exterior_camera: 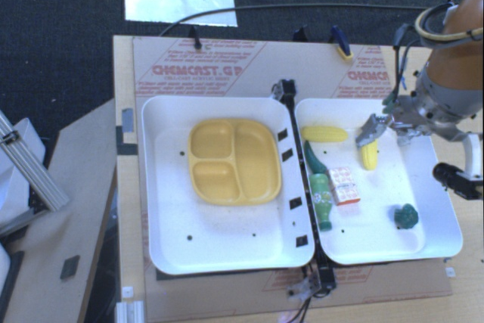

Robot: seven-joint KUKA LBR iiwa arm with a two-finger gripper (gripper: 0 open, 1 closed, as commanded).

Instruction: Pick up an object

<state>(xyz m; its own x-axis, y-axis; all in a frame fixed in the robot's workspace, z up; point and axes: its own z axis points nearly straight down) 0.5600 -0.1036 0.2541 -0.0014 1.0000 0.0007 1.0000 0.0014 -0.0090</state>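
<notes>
Bins sit side by side on the bench in your one camera view, looking down at a slant. In the left bin [162, 185] you see a yellow divided tray [233, 161] lying flat near the middle, with three compartments.

In the right bin [439, 238] you find the loose things. A yellow corn cob [325, 135] lies near the far left corner, close to the divider between the bins. A small yellow banana [369, 156] lies just right of it, pointing toward you. A green bottle [318, 185] lies lengthwise along the divider, and a small white and red box [345, 185] lies just beside it on the right. A dark green lump [406, 216] rests well apart, toward the near right corner.

The arm reaches in from the right, its orange band [454, 64] above the wrist. The gripper [370, 131] hangs over the far part of the right bin, directly above the top end of the banana. You cannot tell whether it is spread or pressed together, and nothing shows clearly pinched in it.
</notes>
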